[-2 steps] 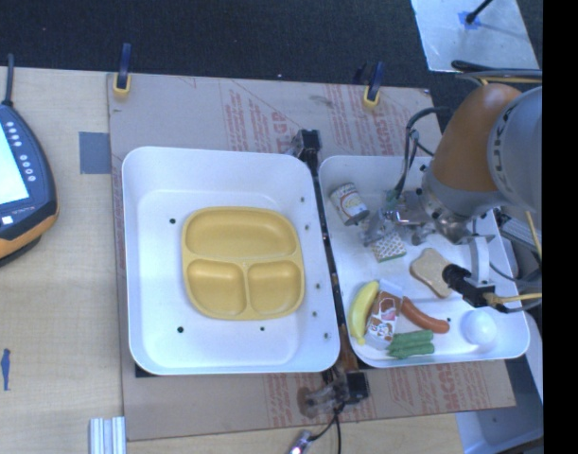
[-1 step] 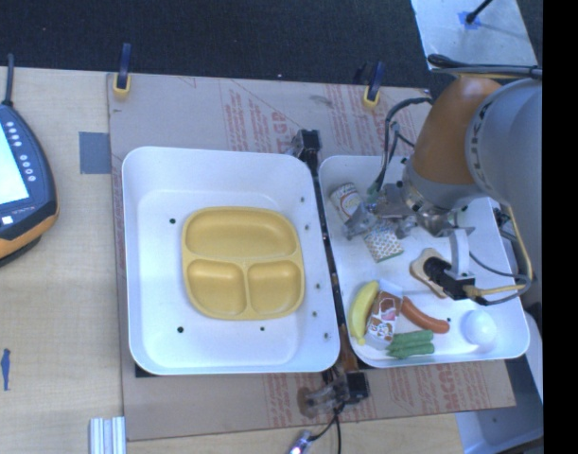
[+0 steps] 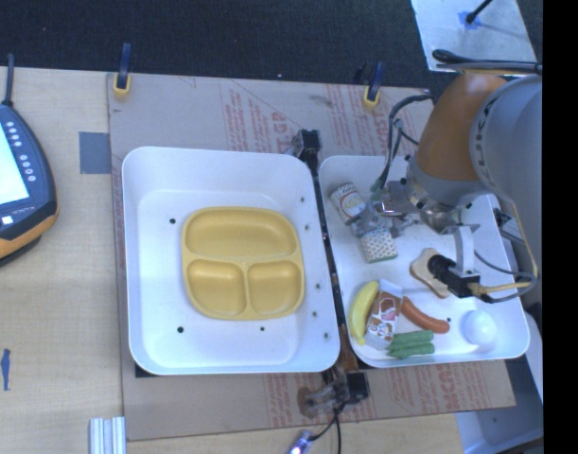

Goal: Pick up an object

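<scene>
My gripper [image 3: 372,218] hangs low over the back left part of the right bin [image 3: 350,170]. It sits between a small round can [image 3: 345,200] and a pale checked cup [image 3: 377,245]. Nearer the front lie a banana [image 3: 363,308], a small printed packet [image 3: 387,319], a red sausage [image 3: 424,315], a green pea pod [image 3: 411,347], a white egg [image 3: 478,329] and a slice of toast [image 3: 427,270]. The arm's grey body and orange band [image 3: 454,130] cover the bin's back right.
The left bin [image 3: 147,253] holds a yellow divided plate [image 3: 241,260]. A teach pendant [image 3: 14,187] lies on the bench at far left. Clamps [image 3: 123,83] pin the cardboard sheet at the back. Cables run over the right bin's right side.
</scene>
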Tool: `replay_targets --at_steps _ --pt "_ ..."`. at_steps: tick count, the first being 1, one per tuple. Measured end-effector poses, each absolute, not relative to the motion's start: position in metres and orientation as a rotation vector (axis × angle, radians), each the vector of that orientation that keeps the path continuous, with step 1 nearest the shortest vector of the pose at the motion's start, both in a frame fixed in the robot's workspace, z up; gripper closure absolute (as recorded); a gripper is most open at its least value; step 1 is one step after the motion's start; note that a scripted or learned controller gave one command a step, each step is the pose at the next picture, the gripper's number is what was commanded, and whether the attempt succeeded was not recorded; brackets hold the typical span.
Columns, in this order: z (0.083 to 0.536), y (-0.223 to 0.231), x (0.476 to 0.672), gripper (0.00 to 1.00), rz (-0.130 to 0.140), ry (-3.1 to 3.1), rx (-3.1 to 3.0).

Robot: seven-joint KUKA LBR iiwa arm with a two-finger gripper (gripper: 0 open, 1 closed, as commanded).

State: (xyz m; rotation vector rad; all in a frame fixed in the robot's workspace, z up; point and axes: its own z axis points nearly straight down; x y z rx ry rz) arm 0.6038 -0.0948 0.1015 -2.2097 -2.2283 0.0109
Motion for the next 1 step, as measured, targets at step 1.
replay_targets --at_steps 1 --pt "0.1924 -0.0052 0.5700 1.00 0.004 -2.230 -2.211"
